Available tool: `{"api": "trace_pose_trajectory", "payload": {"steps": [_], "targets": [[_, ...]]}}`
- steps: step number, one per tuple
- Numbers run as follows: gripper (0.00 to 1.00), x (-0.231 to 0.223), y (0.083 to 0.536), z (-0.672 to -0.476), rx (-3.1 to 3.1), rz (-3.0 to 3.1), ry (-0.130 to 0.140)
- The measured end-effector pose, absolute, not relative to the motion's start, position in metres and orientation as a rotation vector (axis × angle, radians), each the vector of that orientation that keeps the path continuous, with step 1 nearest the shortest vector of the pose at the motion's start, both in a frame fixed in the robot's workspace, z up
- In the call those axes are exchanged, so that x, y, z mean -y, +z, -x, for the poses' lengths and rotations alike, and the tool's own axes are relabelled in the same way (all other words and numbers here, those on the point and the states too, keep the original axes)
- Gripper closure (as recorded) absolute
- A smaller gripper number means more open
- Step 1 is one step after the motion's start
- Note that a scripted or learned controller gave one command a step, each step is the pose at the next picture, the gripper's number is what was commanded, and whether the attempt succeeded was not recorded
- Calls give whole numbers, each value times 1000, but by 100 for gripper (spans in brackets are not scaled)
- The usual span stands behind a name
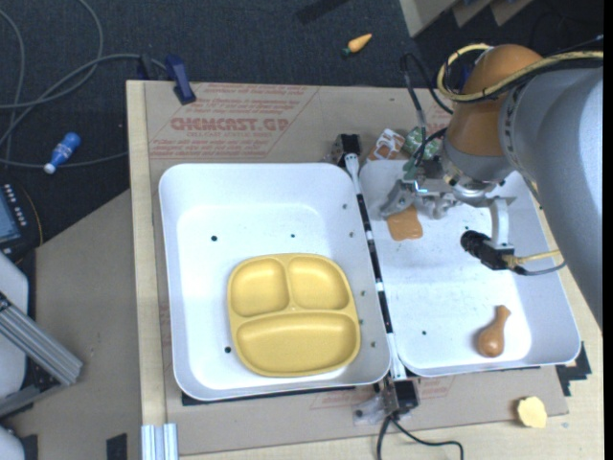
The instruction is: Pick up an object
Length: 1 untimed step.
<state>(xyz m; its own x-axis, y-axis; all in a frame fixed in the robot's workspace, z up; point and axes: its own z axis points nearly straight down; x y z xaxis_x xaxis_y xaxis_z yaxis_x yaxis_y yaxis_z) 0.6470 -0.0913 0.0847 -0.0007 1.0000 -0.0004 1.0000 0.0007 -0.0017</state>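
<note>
Your jaws sit over the back left corner of the right bin (pixel 536 348), and I honestly can't tell if they're apart or together, the wrist metalwork hides that. Right under them, touching or nearly so, lies a small orange-brown block (pixel 405 225), flat on the bin floor just beside the divider. It looks light and maybe foam-soft, so I'd pinch it across the short sides and not squeeze hard. Further out, near the front right of the same bin, there's a toy drumstick (pixel 494 332), likely smooth hard plastic; grab the fat end, since the thin neck would probably slip. The left bin (pixel 192 199) holds a yellow divided plate (pixel 291 312), too wide to pinch except at the rim.
</note>
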Motion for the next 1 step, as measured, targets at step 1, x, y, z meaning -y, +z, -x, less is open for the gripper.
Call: {"api": "trace_pose_trajectory", "payload": {"steps": [1], "targets": [[0, 91, 85, -647, 2222, 2220, 2]]}}
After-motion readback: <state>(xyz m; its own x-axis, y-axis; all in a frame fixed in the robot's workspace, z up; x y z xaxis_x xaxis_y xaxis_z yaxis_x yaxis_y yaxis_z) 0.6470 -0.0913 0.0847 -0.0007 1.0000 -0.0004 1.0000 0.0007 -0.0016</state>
